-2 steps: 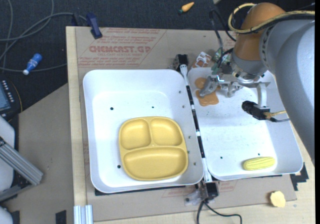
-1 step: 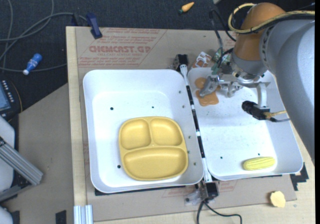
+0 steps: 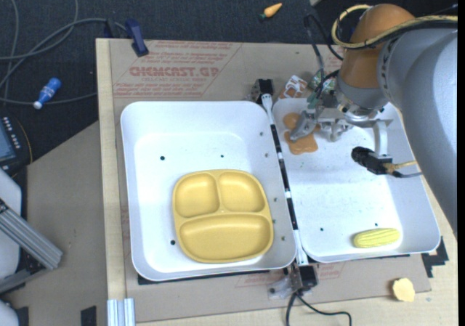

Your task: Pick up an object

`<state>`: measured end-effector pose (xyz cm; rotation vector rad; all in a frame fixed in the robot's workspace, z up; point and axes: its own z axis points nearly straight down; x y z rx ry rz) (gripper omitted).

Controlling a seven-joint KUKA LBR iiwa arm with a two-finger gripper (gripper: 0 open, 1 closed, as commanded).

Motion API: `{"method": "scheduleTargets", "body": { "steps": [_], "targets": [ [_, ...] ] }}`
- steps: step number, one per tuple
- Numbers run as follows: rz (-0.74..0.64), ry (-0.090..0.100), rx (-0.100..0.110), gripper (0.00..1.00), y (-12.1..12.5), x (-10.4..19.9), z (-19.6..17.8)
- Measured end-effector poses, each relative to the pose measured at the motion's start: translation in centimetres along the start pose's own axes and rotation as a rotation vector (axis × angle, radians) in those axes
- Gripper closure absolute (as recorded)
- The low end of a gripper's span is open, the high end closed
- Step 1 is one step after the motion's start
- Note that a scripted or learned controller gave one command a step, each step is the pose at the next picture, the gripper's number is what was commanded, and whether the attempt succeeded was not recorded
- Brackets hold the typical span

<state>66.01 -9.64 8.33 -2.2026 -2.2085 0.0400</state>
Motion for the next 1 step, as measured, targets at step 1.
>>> {"method": "scheduleTargets", "body": {
  "steps": [1],
  "targets": [
    [0.000,0.001,0.000,0.00,0.00,-0.03,0.00]
  ]
}}
